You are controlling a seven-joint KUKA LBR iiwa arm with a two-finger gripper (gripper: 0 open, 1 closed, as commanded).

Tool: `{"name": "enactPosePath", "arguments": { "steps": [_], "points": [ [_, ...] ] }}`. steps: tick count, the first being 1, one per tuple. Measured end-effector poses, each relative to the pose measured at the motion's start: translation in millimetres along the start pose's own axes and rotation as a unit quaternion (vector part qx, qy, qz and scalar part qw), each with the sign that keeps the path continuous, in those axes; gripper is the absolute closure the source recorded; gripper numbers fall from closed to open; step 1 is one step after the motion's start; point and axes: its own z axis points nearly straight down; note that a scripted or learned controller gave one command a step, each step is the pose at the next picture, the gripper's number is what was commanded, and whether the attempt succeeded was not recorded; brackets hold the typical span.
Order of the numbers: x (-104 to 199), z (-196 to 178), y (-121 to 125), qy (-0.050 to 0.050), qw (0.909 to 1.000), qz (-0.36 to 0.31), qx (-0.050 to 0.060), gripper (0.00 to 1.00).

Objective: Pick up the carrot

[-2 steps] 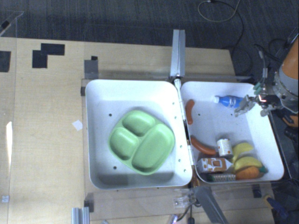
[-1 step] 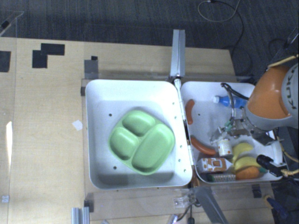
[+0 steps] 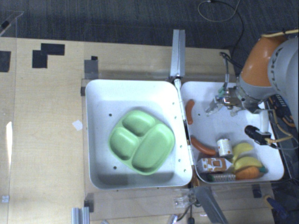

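Note:
The carrot (image 3: 247,172), orange with a green top, lies at the front right corner of the right bin (image 3: 210,125), just in front of two yellow fruits (image 3: 245,156). My gripper (image 3: 221,104) hovers over the back of that bin, well behind the carrot and apart from it. Its fingers stand open with nothing between them.
In the right bin lie a red sausage (image 3: 189,111) by the left wall, a second sausage (image 3: 203,146), a white can (image 3: 224,147) and a small carton (image 3: 215,164). The left bin (image 3: 98,125) holds a green divided plate (image 3: 142,140).

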Motion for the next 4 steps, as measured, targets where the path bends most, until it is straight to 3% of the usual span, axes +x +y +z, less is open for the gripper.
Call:
{"name": "enactPosePath", "arguments": {
  "steps": [1,2,3,4],
  "points": [
    [25,-78,-87,0.0,0.9882,-0.153,0.0,0.0],
    [-9,-32,-53,0.0,0.9929,-0.119,0.001,0.0],
    [25,36,-25,-0.002,0.9907,-0.136,-0.005,0.0],
    [-19,38,20,0.001,0.9883,-0.152,-0.001,0.0]
  ]
}}
